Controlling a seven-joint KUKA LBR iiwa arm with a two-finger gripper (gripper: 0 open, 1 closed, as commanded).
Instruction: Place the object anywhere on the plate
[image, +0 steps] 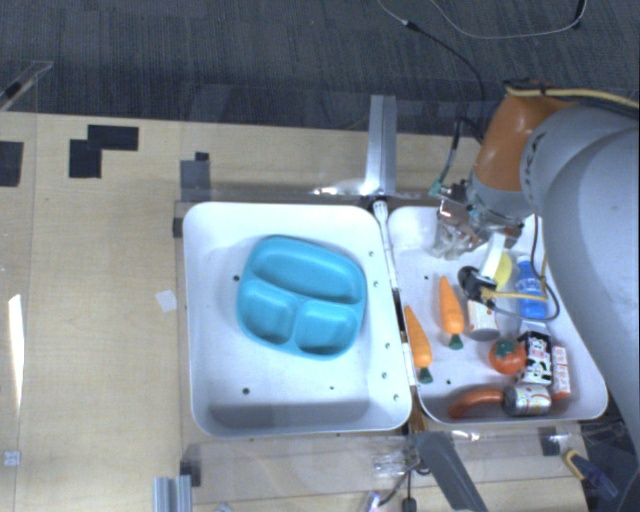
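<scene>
Pale wooden bench is filling most of my feed, with dark carpet running along the top and two shallow white bins sitting side by side in the middle. I am seeing the blue divided plate (299, 295) lying in the left bin (210, 380) with nothing resting in any of its compartments, so I am judging the task as barely begun: no object is on the plate yet, and the pick, the carry across and the release are all remaining.

I am watching the gripper (462, 238) hanging over the far end of the right bin (415, 225), under the grey arm (590, 230) with its orange band. I cannot tell from here whether the claw is released or clenched, and I am not seeing anything gripped in it.

Candidate objects are crowding the right bin: one carrot (451, 307) lying just below the gripper, a second carrot (417, 346) lying against the divider, a tomato (507, 355), a sausage (474, 399) at the near edge, and a yellow-and-blue item (518, 282) I cannot identify, partly under the arm. A small printed can or carton (538, 372) is sitting beside the tomato.

I am reckoning the raised rims between the bins are the main thing to clear on the way across, and the tight clutter is risking a stray nudge.
</scene>
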